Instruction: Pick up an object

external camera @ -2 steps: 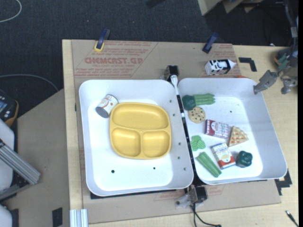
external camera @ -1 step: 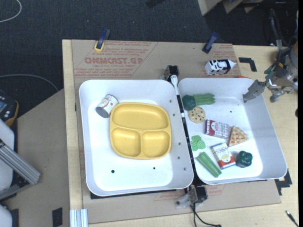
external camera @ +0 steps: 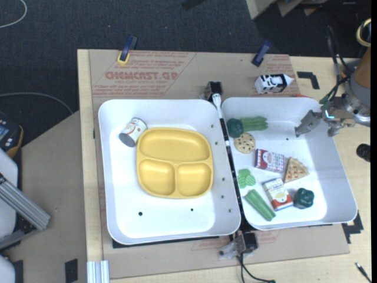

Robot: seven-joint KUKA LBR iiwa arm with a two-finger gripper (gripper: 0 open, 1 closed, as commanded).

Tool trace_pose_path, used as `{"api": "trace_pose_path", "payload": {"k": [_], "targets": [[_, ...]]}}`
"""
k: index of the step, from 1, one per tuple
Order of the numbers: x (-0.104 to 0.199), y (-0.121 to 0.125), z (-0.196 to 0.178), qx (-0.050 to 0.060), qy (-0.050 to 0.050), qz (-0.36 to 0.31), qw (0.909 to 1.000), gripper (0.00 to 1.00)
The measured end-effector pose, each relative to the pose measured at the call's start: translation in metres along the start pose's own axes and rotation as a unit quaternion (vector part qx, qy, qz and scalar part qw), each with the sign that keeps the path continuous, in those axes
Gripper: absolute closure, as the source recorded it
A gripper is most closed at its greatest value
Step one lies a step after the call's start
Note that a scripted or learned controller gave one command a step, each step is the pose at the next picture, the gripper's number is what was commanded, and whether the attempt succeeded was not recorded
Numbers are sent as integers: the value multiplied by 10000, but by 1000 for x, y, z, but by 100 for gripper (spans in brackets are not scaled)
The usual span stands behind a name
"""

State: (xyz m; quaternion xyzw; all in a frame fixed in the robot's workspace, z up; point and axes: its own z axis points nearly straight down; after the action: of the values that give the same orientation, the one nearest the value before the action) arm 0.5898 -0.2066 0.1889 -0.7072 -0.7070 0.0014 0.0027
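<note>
Sitting side by side are two white bins. The left bin (external camera: 112, 158) holds a big yellow plate (external camera: 174, 161) and a small can (external camera: 132, 131). The right bin (external camera: 339, 175) holds little toy foods: a green pickle (external camera: 247, 125), a red box (external camera: 270, 160), a pizza slice (external camera: 295, 170) and a cookie (external camera: 244, 142). The claw (external camera: 321, 122) hangs over the right bin's far corner, its two fingers spread wide, holding nothing. I think the red box is light and stiff with flat sides, so pinching across its short sides should work best.
</note>
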Motion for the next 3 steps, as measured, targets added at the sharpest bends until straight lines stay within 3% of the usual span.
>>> {"api": "trace_pose_path", "payload": {"k": [2,3], "targets": [[-1,7,106,-2,-1,-2,10000,0],[-1,7,104,-18,-4,2,10000,0]]}}
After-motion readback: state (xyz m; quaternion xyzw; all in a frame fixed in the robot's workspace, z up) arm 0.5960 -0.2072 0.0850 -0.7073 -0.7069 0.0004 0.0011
